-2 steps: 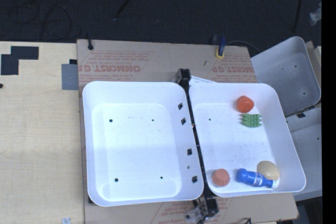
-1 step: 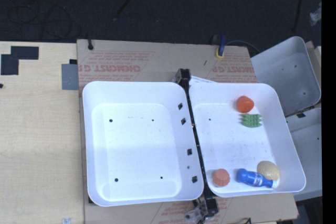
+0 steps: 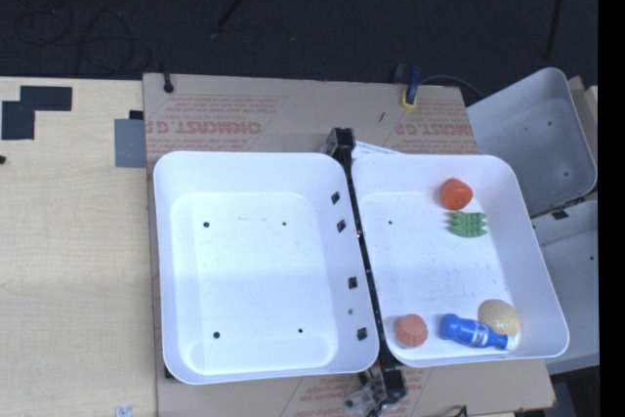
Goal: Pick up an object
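Nearest the camera, along the right bin's [image 3: 532, 239] front wall, a pinkish ball [image 3: 411, 330], a blue bottle [image 3: 473, 332] lying on its side and a beige ball [image 3: 499, 316] are crowded together. An orange ball [image 3: 455, 193] and a green ridged piece [image 3: 467, 225] sit farther back. The orange ball is judged the easier target, since room is left around it for a straight descent.
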You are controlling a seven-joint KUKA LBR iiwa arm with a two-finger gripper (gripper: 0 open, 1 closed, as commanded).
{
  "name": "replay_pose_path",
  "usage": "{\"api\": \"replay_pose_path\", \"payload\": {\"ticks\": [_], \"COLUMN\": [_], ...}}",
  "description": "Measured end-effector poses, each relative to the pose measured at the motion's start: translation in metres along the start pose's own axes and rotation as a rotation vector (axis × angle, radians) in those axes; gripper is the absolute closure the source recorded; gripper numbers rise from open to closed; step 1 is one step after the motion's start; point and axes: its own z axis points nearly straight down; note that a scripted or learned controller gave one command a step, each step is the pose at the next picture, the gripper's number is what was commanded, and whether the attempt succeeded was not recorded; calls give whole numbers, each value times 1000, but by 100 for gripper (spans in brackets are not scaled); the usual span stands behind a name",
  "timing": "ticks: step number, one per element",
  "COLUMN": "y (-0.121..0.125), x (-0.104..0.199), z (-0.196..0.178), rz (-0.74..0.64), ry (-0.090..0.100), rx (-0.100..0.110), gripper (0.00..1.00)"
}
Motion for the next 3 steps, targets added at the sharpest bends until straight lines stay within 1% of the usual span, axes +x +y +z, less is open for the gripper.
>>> {"api": "replay_pose_path", "payload": {"ticks": [1,2,3], "y": [-2,-1,0], "x": [-4,-2,17], "z": [103,173,156], "rz": [17,15,12], "ry": [3,1,0], "rx": [8,4,-5], "gripper": [100,100,100]}}
